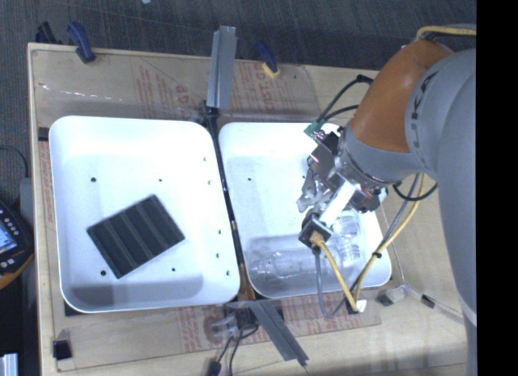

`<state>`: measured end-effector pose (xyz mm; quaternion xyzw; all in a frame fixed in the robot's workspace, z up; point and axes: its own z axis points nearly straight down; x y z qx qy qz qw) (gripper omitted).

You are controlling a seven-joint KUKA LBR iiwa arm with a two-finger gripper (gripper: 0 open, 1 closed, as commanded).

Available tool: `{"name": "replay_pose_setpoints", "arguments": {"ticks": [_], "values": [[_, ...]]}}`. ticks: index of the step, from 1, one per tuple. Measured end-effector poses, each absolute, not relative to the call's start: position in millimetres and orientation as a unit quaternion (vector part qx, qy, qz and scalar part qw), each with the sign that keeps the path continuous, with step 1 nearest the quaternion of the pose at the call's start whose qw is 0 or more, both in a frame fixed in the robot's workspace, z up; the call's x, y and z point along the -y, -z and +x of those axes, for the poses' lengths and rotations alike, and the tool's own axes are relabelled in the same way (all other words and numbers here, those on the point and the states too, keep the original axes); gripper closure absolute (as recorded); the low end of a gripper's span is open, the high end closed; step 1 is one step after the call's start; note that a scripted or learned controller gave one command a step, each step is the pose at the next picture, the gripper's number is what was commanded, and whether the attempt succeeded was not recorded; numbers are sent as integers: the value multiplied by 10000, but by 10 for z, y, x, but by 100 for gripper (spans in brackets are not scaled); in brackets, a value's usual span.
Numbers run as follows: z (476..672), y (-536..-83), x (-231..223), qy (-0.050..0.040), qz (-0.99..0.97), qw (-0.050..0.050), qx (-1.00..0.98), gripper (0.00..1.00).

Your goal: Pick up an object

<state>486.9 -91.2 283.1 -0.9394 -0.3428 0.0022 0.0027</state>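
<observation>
Gripper (312, 198) of mine hangs low over the right bin (259, 160), toward its right half, and honestly I can't tell if it's open or closed from this angle. Just past it, toward the bin's near wall, a clear bottle (279, 267) lies on its side. Another clear thing (350, 243) sits right beside it, too blurry to name. Over in the left bin (121, 132), well apart, a black pad (135, 235) lies flat and skewed.
</observation>
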Motion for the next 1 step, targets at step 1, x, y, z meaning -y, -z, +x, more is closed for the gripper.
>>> {"name": "replay_pose_setpoints", "arguments": {"ticks": [1], "values": [[4878, -2920, 904, -31, -9375, 32, 3480, 100]]}}
